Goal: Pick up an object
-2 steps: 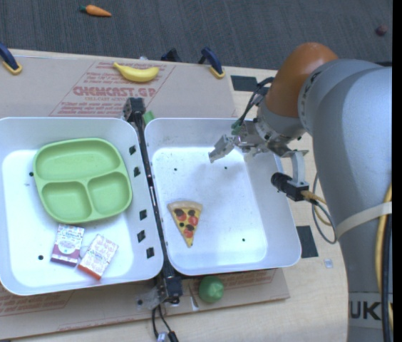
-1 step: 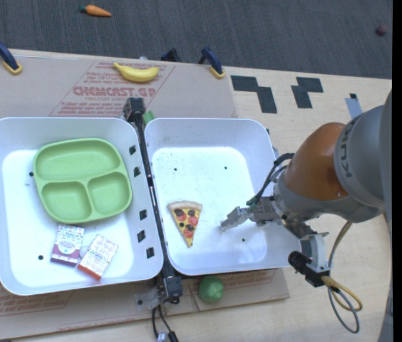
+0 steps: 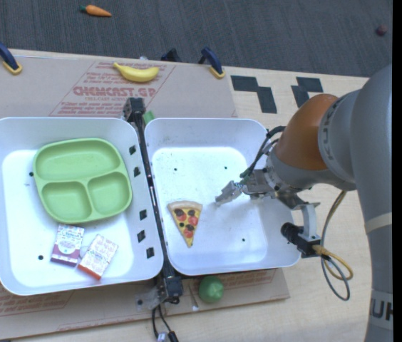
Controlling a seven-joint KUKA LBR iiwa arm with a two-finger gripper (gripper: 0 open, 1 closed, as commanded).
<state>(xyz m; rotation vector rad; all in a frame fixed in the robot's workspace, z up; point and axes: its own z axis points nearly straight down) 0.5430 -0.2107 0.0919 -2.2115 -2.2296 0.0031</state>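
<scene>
Grey arm [image 3: 361,141] fills the near right side, big link closest to the lens, orange band [image 3: 306,132] above the wrist, wrist bent down and leftward over the right bin [image 3: 258,130]. Fingers [image 3: 224,194] point left toward the pizza slice, tips low over the bin floor; whether they are open or closed, cannot tell, they read as one thin grey shape at this angle. Nothing visible between them. Black bracket and yellowish cable [image 3: 333,262] hang off the wrist, over the bin's right rim.

Toy pizza slice [image 3: 186,221] lies flat on the right bin floor, crust edge up, tip pointing down-frame. It sits left of and slightly below the fingers, near but apart, not touching.

Relative to the pizza slice: green divided plate [image 3: 81,177] lies to the left in the left bin [image 3: 1,191], across the black divider clips. Two small snack packets [image 3: 83,249] lie below the plate, left of the slice, side by side. Green ball [image 3: 211,288] sits below the slice, outside the bins on the cardboard sheet [image 3: 187,91]. Toy banana [image 3: 137,70] lies far above, on the cardboard past the bins' top rim. Toy carrot [image 3: 98,10] lies further up still, on the dark carpet. Tabletop [image 3: 329,312] shows pale at lower right.
</scene>
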